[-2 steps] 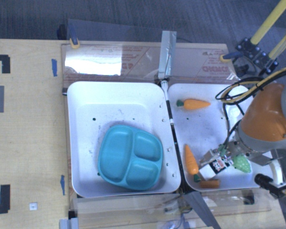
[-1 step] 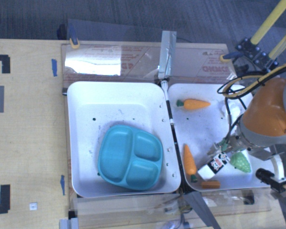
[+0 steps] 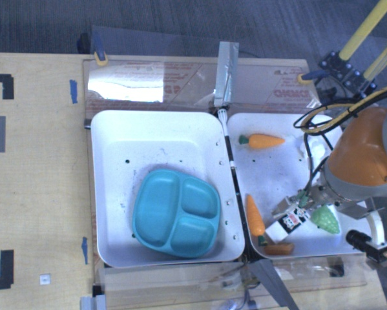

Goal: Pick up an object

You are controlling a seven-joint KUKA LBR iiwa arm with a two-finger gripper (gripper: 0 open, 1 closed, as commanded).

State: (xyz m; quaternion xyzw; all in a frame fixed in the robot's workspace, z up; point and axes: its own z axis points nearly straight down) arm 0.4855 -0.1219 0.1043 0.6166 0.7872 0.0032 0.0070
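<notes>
Orange is what I have most of within reach: one carrot point(image 3: 254, 216) lies lengthwise against the left wall of the right bin point(image 3: 271, 166), just beside my end effector point(image 3: 295, 216), and a second carrot point(image 3: 264, 141) rests well apart near that bin's far edge. A green leafy piece point(image 3: 325, 219) sits close under my wrist, and something reddish-brown point(image 3: 278, 248) lies at the near rim, partly hidden. The left bin point(image 3: 115, 134) holds a blue divided tray point(image 3: 177, 219), which I judge too broad for me to take. My arm comes in from the right, the orange band point(image 3: 364, 150) high over the right bin, the wrist bent down and toward the left, so the end effector hangs low over the bin floor between the near carrot and the green piece. I cannot tell whether it is spread or pressed together; the tip is small and cluttered with a black-and-white tag, and I see nothing clearly caught in it. As I judge it, the near carrot is the sensible target. To do this well I should line up across its narrow width, not along its length, and come down centred on its thick middle. The bin wall crowds its left side, so the approach wants care there, or the carrot may roll or jam against the wall.
</notes>
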